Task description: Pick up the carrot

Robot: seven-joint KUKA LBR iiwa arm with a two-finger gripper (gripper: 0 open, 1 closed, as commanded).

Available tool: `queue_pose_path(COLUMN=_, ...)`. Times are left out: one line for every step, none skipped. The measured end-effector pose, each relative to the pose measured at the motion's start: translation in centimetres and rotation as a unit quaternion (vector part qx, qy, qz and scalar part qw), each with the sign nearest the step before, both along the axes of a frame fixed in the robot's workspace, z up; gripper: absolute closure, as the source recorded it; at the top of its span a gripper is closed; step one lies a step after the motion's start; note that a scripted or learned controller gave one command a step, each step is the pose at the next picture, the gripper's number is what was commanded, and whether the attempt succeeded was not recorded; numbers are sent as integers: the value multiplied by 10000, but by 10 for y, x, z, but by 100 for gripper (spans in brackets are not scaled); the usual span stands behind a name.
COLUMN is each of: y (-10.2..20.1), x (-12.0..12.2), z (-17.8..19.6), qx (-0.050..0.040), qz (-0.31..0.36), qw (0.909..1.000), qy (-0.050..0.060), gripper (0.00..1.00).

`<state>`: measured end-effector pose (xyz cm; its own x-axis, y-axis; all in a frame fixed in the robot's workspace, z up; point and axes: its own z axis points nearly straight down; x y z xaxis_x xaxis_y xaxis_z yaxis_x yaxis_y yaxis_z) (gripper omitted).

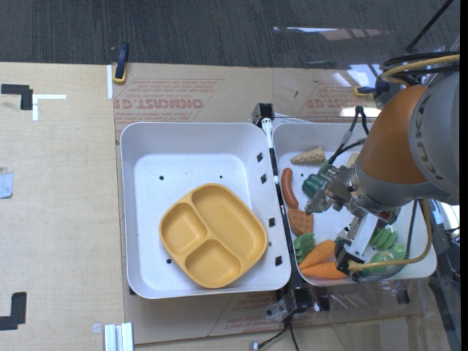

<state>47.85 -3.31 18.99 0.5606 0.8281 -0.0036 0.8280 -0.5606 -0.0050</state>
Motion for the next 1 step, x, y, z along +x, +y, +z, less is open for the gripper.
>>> queue_pose_path(y=-8, x=0, z=0, qx=6, qz=942, qw=9956, qy=1, gripper=0)
